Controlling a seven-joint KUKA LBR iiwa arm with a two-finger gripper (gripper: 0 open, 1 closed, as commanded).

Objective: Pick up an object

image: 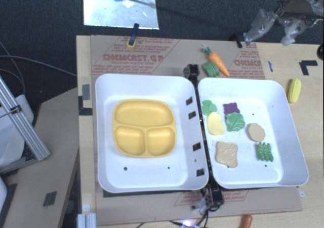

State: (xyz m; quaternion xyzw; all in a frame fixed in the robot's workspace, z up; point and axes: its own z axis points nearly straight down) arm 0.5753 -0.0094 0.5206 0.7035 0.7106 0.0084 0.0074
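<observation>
The gripper (268, 27) is hovering at the upper right, seemingly spread and gripping nothing; it should be descending squarely over the toast (226, 154)

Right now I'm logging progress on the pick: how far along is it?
Nothing looks done. The gripper hangs above the bench's far right corner, outside the right bin, with nothing between its fingers. The toy foods, like the bread slice, lie in that bin. Reaching, grasping and lifting remain.

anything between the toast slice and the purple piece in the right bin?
Camera view: the pale yellow piece and the leafy green piece sit between the toast slice and the purple piece in the right bin.
</observation>
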